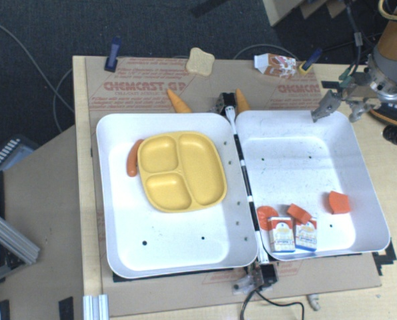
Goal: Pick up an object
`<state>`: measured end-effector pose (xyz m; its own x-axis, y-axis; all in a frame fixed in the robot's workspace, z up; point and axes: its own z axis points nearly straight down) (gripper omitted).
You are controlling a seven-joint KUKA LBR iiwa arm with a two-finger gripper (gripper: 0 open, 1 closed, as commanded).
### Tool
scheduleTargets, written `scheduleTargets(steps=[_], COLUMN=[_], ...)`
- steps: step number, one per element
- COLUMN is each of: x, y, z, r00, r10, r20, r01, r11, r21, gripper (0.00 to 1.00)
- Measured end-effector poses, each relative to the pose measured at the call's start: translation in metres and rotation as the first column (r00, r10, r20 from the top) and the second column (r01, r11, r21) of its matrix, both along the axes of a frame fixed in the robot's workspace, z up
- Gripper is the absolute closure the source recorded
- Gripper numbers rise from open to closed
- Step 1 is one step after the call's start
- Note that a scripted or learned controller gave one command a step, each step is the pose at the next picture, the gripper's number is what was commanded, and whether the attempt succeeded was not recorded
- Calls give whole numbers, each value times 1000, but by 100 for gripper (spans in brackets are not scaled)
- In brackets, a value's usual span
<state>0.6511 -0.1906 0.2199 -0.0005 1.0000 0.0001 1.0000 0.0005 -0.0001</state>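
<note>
Yellow divided plate (182, 171) in the left bin (115, 245), orange sausage (132, 159) tucked against its left edge. Two small cartons (295, 235) and orange pieces (299, 213) along the right bin's (298, 145) near wall. Orange block (339, 203) near the right wall, boxy, well below the gripper (339, 107), spread open, holding nothing.

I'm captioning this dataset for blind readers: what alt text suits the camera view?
A grey robot arm's gripper, fingers spread, hovers over the far edge of the right white bin, which holds an orange block and two small cartons. The left white bin holds a yellow divided plate beside an orange sausage-shaped toy.
</note>
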Motion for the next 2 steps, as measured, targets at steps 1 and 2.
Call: scheduleTargets(steps=[1, 2], x=[-92, -128], y=[-31, -26], z=[-38, -132], r00=[1000, 1000], r10=[-1, 0], r20=[-1, -2], r01=[1, 0], r11=[1000, 1000], r21=[-1, 2], gripper=[0, 0])
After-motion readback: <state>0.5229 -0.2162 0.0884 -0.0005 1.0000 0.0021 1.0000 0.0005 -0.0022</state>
